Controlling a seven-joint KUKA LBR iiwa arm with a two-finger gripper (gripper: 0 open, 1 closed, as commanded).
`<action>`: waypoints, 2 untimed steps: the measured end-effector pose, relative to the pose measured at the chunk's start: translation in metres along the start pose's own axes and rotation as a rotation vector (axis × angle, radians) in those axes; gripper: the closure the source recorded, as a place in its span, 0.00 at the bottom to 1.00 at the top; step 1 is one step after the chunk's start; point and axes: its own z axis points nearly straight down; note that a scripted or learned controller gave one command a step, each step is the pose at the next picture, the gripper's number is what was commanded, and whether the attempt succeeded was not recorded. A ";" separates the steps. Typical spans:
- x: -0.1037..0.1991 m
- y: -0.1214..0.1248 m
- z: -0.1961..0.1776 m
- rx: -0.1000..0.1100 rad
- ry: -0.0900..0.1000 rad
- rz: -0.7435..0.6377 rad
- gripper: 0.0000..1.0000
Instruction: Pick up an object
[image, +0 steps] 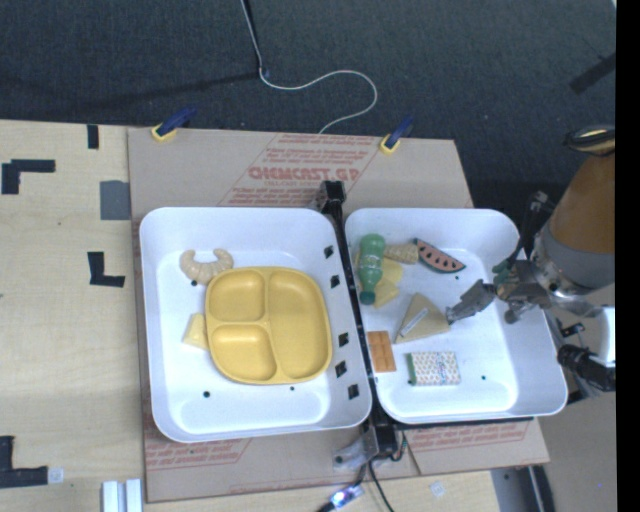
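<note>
gripper (468, 303) hangs low over right bin (500, 398), beside cheese wedge (422, 320).

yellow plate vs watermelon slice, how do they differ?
The yellow plate lies in the left bin; the watermelon slice lies in the right bin. The yellow plate is far larger and divided into compartments; the watermelon slice is small and thin. The plate is plain yellow, the slice red and dark-edged. Both lie flat.

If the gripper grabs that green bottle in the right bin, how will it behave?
The green bottle lies on its side against the bin's left wall, so its rounded body may roll or slip away when nudged. It looks like a small toy, probably light and stiff. The yellow piece touching it might shift too.
</note>
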 end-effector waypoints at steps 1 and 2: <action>0.000 0.003 -0.007 -0.013 -0.003 -0.005 0.00; 0.006 -0.001 0.052 -0.008 -0.002 -0.004 0.00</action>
